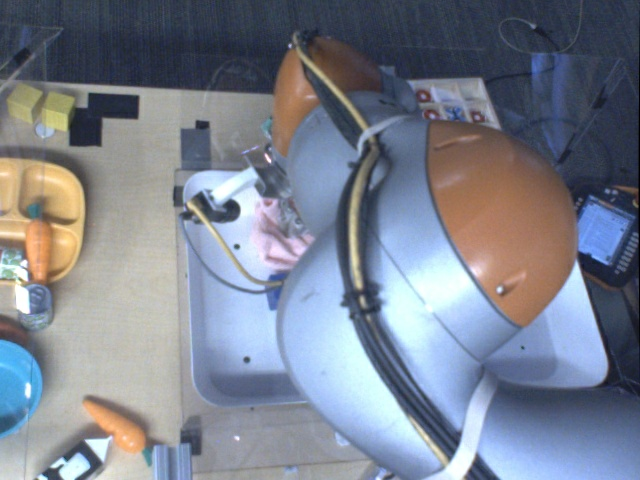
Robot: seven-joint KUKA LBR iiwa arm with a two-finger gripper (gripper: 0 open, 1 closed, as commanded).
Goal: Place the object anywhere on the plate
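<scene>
A soft pink crumpled object (280, 236) lies in the shallow white bin (222, 363), near its far end, its form too bunched to give a long axis or heading. My tool (285, 208), metal and dark, hangs directly over it and appears to touch its top; I cannot tell how far it is open. My grey arm (420, 298) covers much of the bin's right side. On the tan counter (130, 298), well to the left, sit a yellow divided plate (55, 203), a blue dish (15, 383) and an orange carrot (118, 425).
</scene>
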